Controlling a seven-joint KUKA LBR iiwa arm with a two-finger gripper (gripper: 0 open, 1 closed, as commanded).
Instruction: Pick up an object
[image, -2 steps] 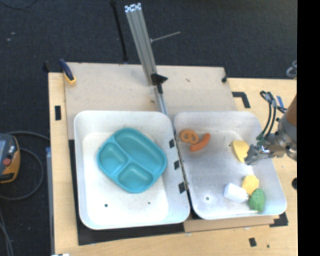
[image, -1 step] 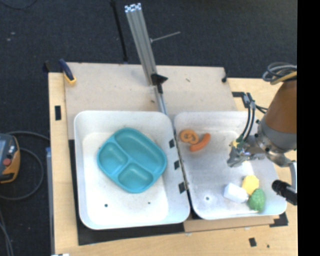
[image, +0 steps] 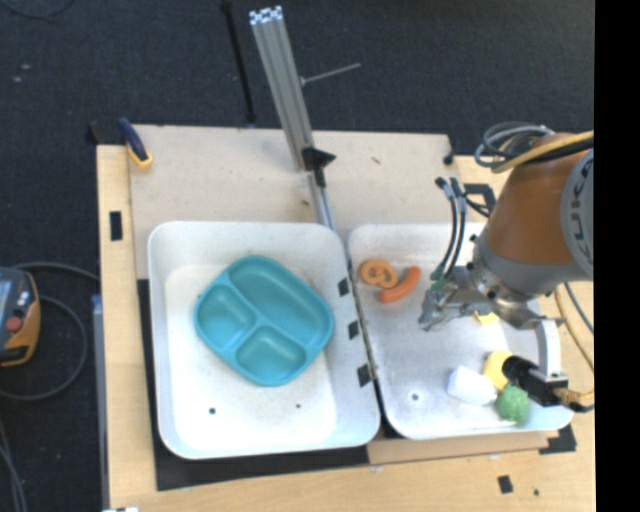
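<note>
Objects for picking sit in my right bin (image: 400, 400), past the teal tray (image: 264, 318) in the left one: an orange pretzel piece (image: 376, 272) touching an orange sausage (image: 401, 286) just left of my jaws (image: 440, 305). I cannot tell their state. Descending here, I judge, could nudge the sausage aside or miss between things.

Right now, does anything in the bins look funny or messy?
Nothing is spilled or broken. The blue tray sits crooked in the left bin, turned at a slant to its walls. The toys in the right bin just lie scattered.
</note>
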